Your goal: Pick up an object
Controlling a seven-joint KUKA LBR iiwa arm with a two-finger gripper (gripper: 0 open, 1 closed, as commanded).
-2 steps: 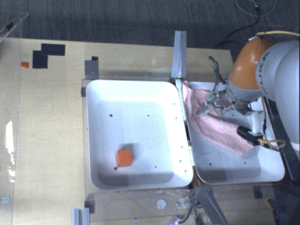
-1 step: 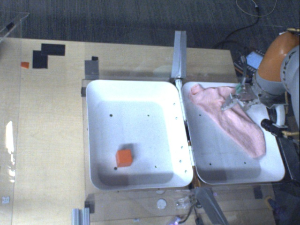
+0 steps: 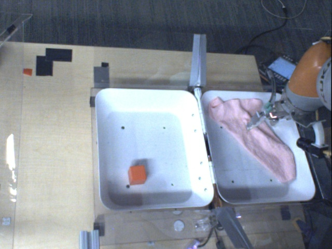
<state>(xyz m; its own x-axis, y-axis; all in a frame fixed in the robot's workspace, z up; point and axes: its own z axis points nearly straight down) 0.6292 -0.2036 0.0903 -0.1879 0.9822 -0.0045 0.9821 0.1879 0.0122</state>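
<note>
Pink cloth (image 3: 259,139) runs diagonally — upper-left to lower-right — gripper (image 3: 258,121) state unclear.

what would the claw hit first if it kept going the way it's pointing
Most likely the pink cloth in the right bin: the claw points down-left at it. How far above it hangs is unclear.

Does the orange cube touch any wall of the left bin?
Apart. In the camera view, the orange cube sits on the floor of the left bin, with white floor showing between it and every wall.
</note>
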